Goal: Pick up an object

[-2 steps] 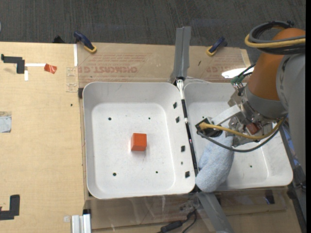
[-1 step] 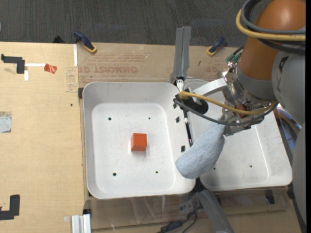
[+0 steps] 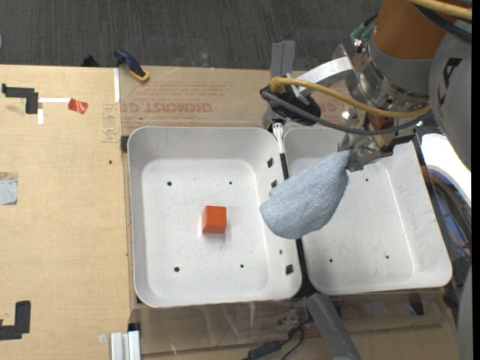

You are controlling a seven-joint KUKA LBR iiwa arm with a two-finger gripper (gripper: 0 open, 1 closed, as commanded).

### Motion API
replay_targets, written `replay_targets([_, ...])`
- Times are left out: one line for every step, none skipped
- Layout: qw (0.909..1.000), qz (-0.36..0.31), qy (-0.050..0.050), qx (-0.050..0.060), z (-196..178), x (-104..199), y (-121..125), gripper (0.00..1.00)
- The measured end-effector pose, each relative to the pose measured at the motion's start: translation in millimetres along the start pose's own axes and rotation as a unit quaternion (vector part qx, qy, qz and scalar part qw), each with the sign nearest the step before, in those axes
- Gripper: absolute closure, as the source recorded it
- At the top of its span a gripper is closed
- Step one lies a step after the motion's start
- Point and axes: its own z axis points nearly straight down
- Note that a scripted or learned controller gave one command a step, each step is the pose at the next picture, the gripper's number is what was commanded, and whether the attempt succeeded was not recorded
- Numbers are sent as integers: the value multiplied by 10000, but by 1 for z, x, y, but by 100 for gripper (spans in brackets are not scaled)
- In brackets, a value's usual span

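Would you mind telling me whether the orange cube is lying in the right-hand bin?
No, the orange cube sits in the left bin, while the grey cloth hangs over the divide.

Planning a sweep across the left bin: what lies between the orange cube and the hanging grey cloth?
Bare white floor of the left bin, seen in the camera view, between orange cube and grey cloth.

Grey-blue cloth: limp, hanging above the seam between both bins, upper end at 2 o'clock. Orange cube: flat, mid left bin.
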Motion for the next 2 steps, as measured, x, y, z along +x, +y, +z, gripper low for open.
replay_targets([9991,-432,-14,0,27,-27,33,100])
replay_targets([10000,-4,4,-3,0,-20,1,100])
